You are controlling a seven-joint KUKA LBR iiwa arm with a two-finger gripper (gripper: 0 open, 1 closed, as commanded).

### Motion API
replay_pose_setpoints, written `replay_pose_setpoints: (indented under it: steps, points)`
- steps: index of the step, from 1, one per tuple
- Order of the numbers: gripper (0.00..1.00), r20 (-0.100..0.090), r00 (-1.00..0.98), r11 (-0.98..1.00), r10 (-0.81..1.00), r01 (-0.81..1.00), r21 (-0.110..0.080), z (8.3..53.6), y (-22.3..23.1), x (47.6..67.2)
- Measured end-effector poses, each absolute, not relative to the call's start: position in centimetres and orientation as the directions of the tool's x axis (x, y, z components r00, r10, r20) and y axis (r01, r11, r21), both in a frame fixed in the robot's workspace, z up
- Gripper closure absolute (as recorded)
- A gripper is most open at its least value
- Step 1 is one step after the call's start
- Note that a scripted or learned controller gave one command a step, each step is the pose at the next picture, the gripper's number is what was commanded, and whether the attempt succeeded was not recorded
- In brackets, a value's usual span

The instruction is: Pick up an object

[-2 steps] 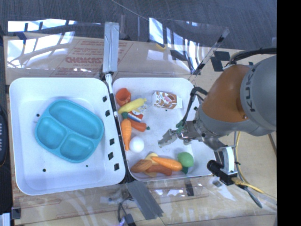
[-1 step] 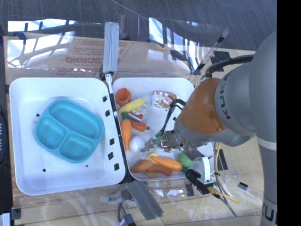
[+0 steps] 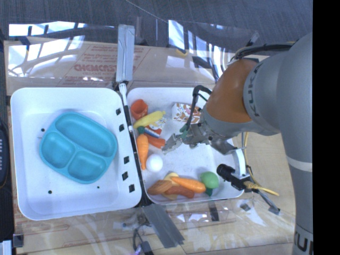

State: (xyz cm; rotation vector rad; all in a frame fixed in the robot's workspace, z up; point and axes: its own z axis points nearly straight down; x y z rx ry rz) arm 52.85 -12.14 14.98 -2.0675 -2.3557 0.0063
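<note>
The right bin (image 3: 187, 97) holds several toy foods. Along its left side lie an orange cup (image 3: 138, 109), a yellow banana (image 3: 149, 118), an orange carrot (image 3: 142, 150) and a white egg (image 3: 154, 163). A second carrot (image 3: 187, 184) and a green lime (image 3: 210, 179) rest near the front wall, and a printed packet (image 3: 183, 112) lies at the back. My gripper (image 3: 171, 143) hovers over the bin's middle, just right of the carrot and above the egg. It is open, with nothing between its fingers. The arm hides the bin's right part.
The left bin (image 3: 24, 158) bears a blue divided plate (image 3: 78, 146). A hinged divider (image 3: 127, 142) runs between the bins. A brown sausage-like piece (image 3: 164, 189) lies by the front carrot. Cardboard (image 3: 90, 62) lies behind the bins.
</note>
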Motion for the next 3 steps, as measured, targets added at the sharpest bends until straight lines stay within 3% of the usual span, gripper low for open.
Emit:
replay_pose_setpoints:
  steps: [1, 2, 3]
  points:
    - [0.0, 0.0, -0.1, 0.1, 0.995, 0.995, -0.006, 8.8, -10.9, 60.9]
    - [0.0, 0.011, -0.168, 0.169, 0.986, 0.985, -0.04, 8.6, -10.5, 64.8]
    - [0.0, 0.002, -0.101, 0.101, 0.995, 0.995, -0.01, 8.8, -9.5, 56.8]
